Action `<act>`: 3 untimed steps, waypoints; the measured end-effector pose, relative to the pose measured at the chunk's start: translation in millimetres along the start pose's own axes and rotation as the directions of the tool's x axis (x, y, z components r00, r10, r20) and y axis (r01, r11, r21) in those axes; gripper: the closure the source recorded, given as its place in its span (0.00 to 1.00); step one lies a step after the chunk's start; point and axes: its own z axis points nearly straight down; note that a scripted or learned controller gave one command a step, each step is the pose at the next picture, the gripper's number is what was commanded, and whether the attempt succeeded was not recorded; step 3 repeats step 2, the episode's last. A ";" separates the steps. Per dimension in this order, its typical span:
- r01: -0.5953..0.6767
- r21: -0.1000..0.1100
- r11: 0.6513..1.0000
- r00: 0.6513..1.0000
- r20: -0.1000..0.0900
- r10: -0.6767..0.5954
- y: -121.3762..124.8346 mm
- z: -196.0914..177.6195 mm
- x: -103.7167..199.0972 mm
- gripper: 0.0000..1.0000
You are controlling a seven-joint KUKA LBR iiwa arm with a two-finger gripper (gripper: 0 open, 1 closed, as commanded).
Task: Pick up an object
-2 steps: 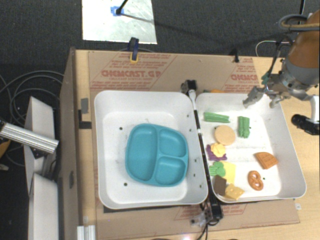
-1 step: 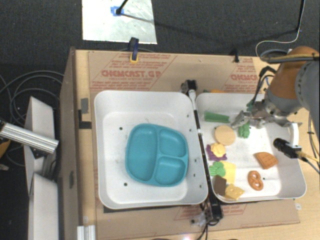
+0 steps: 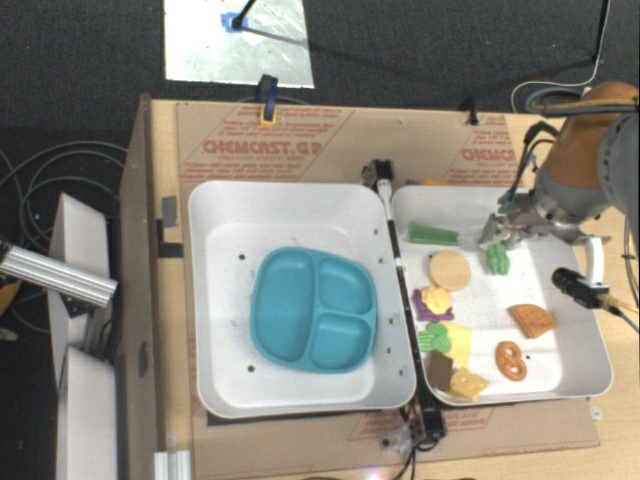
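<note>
The right bin (image 3: 590, 368) holds several toy foods. Among them are a green bar (image 3: 433, 235), a round tan cookie (image 3: 450, 270), an orange wedge (image 3: 531, 319) and a brown pretzel (image 3: 511, 360). Yellow and purple pieces (image 3: 436, 301) lie along its left wall, with a green and yellow piece (image 3: 441, 340) and a cheese chunk (image 3: 463, 382) below them. My gripper (image 3: 503, 232) is low over the upper middle of this bin. A small green toy (image 3: 497, 259) lies right under its tip, touching or nearly touching it.
In the left bin (image 3: 215, 268) sits a blue divided plate (image 3: 313, 308). A black divider rail (image 3: 398, 268) runs between the bins. The arm's wrist (image 3: 580, 173) and a black fitting (image 3: 576, 286) hang over the right bin's right side.
</note>
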 end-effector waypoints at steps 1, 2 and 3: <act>0.006 0.004 1.000 1.000 -0.004 -0.006 -1.9 -31.4 76.4 1.00; 0.005 0.003 1.000 1.000 -0.003 -0.005 -25.5 -92.0 127.1 1.00; 0.005 0.003 1.000 1.000 -0.003 -0.005 -25.5 -92.0 127.1 1.00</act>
